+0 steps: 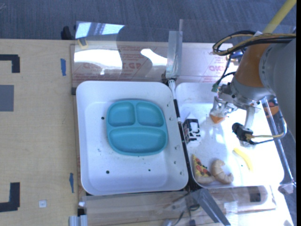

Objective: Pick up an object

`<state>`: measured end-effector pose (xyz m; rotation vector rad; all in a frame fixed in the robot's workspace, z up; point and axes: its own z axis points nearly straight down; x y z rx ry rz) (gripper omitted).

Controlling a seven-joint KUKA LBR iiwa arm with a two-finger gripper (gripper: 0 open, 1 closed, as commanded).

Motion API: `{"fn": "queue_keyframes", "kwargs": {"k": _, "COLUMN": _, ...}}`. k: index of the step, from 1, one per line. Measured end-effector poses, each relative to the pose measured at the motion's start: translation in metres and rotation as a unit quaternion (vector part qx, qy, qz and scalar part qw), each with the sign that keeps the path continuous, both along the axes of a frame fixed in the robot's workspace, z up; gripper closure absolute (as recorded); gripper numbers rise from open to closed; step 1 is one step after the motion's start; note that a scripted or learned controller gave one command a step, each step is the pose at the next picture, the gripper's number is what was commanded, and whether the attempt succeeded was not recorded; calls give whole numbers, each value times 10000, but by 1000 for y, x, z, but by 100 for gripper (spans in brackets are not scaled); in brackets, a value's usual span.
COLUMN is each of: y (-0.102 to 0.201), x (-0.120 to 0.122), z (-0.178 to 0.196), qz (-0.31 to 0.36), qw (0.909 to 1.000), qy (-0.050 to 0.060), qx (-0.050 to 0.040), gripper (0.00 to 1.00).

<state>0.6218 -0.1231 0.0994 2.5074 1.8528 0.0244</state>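
Wooden bench [37, 126], dark carpet [141, 4]

faint red lettering, clear panel [117, 65], unreadable

We see two bins side by side on the counter [37, 126] | left bin [89, 173]: divided plate [137, 126] (centred) | right bin [268, 173]: pastry [221, 171] at front edge

I am counting two white bins [89, 173], one blue divided plate [137, 126], one yellow piece [242, 158], one tan lump [221, 170].
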Motion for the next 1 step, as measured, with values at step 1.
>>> {"fn": "queue_keyframes", "kwargs": {"k": 1, "y": 17, "x": -40, "z": 1, "qz": -335, "qw": 9994, "qy": -42, "qx": 24, "gripper": 100}}
